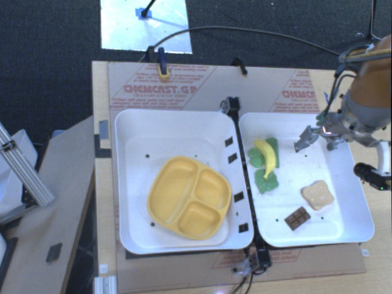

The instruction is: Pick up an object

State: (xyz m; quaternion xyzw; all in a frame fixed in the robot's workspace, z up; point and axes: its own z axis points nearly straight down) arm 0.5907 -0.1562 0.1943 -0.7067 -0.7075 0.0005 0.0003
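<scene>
Chocolate piece (297, 218) lies nearest, at the front of the right bin (361, 225); toast slice (317, 195) just behind it.
Banana (267, 156) rests on green leafy pieces (264, 170) by the bin's left wall. Gripper (304, 141) hangs over the bin's back right part, well apart from every item, nothing between its fingers; whether they stand apart or together, cannot tell. Left bin (131, 164) holds a yellow divided plate (189, 197).
</scene>
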